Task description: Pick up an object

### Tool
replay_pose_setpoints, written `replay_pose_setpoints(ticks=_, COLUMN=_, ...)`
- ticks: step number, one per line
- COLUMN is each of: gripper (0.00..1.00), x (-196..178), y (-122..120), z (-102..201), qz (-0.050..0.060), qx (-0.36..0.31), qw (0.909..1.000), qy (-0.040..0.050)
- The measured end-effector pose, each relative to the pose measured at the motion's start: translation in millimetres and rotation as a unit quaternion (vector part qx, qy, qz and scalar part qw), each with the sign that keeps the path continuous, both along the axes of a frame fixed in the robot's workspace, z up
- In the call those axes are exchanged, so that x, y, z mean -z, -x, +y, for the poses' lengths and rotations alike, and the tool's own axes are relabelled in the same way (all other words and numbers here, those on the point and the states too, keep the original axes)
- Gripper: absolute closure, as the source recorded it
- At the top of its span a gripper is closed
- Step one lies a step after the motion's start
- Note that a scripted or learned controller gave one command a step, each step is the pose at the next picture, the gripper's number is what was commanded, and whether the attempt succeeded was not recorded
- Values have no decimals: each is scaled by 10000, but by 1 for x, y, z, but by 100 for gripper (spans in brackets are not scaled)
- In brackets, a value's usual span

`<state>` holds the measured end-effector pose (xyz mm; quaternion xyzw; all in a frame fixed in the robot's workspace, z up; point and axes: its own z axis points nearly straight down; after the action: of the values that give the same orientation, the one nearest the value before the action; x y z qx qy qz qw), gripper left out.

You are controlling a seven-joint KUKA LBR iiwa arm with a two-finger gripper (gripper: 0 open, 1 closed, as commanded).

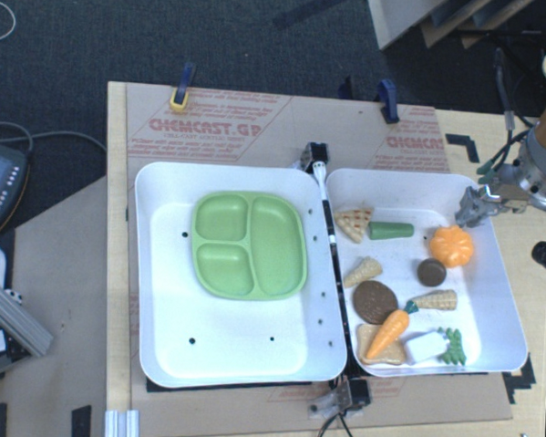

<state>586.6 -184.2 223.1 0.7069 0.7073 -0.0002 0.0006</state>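
Note:
The right bin (502, 298) holds several toy foods: an orange pumpkin (451, 246), a green cylinder (390, 231), a tan wedge (353, 224), a small brown ball (432, 272), a brown disc (375, 301), a carrot (388, 331), two corn-like cones (362, 272) (433, 300), a cracker (373, 348) and a white-and-green piece (433, 346). My gripper (470, 211) hangs over the bin's far right corner, just above and to the right of the pumpkin. Nothing shows between its fingers.
The left bin (158, 326) holds a green divided plate (250, 245). A black divider clip (316, 156) sits between the bins at the back. Yellow (180, 94) and blue (386, 100) clamps hold the board's far edge. Cables run along the right side.

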Motion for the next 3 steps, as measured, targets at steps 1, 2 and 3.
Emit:
replay_pose_setpoints(ticks=1, gripper=100, x=-8, y=8, z=52, qz=29, qx=-26, qw=10000, qy=-22)
replay_pose_setpoints(ticks=2, gripper=100, x=6, y=19, z=104, qz=42, qx=-21, qw=10000, qy=-22)
replay_pose_setpoints(ticks=3, gripper=100, x=14, y=39, z=149, qz=44, qx=-22, qw=10000, qy=-20)
